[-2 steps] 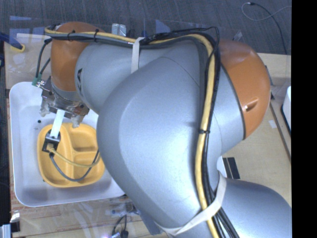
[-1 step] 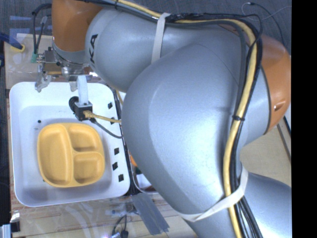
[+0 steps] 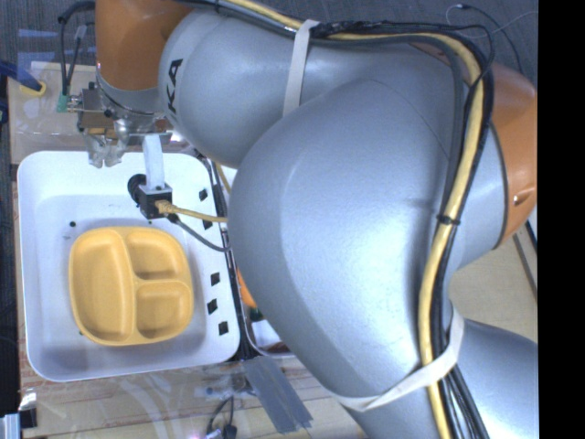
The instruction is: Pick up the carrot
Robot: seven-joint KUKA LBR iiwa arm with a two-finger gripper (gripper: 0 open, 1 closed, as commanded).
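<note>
Carrot [image 3: 244, 294]: likely the orange sliver just right of the left bin's [image 3: 37, 245] right wall. The arm [image 3: 366, 199] hides most of it, so its long axis and heading cannot be told. The gripper [image 3: 105, 152] hangs over that bin's far left corner, well apart from the sliver; whether it is clenched or released cannot be told. A yellow divided plate [image 3: 132, 286] lies in the bin.

The grey arm [image 3: 366, 227] covers the view's middle and right, so you cannot judge the room there. In the white bin [image 3: 37, 245] at left, a yellow divided tray [image 3: 132, 286] takes the centre. You have bare floor between it and the top wall, where the gripper [image 3: 105, 149] hangs.
</note>
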